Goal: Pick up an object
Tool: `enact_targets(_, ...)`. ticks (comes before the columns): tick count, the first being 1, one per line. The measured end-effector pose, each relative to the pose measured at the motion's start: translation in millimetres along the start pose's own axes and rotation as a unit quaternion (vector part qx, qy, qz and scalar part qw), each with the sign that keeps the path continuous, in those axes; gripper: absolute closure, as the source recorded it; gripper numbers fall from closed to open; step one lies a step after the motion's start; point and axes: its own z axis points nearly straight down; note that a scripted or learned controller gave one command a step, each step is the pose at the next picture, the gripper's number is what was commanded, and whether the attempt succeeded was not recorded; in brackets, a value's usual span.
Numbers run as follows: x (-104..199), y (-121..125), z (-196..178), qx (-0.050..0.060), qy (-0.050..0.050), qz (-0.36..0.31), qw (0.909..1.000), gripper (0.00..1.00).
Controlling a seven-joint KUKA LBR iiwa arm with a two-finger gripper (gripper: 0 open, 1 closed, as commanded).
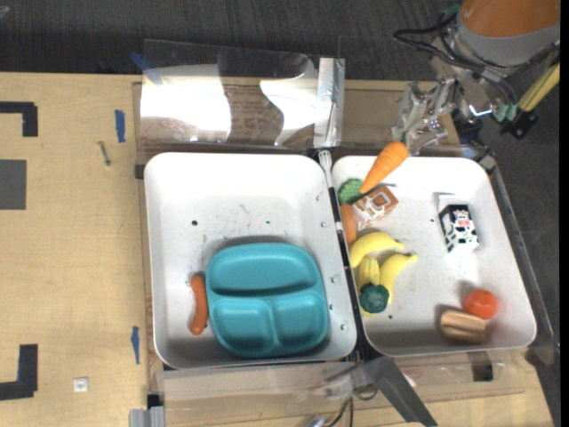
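Near edge, lower left: left bin (169, 185) holds a teal divided tray (265, 299) with 3 compartments, and an orange sausage-shaped toy (198, 304) lying just beside the tray's left side.

Lower right: right bin (511, 256) has a tan bread roll (462, 325) touching an orange-red ball (481, 303) in the near right corner. Along its left wall: yellow banana bunch (378, 253) with a dark green round piece (374, 298) at its near end.

Mid frame: small white/brown box (374, 205) just above the bananas; black-and-white cow-pattern item (458, 227) toward the right side, apart from the rest.

Far edge of the right bin: toy carrot (382, 169), tilted, green top low-left, orange tip up-right on the rim.

Upper right: gripper (425, 123) sits above the bin's far rim, just beside the carrot tip. Claw wide or narrow: can't tell. Nothing visibly between the fingers.
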Motion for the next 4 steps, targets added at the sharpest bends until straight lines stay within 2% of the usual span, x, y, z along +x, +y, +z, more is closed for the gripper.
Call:
enact_targets(1,29.3,-5.8,-13.0,-0.001,0.004,-0.053,0.9986,1.0)
enact_targets(2,8.3,33.1,32.0,-0.004,0.006,-0.051,0.9987,1.0)
enact_targets(3,-3.1,25.9,12.0,-0.001,0.0,-0.043,0.9991,1.0)
enact_targets(4,2.7,24.6,-18.2,0.0,-0.001,-0.086,0.9963,1.0)
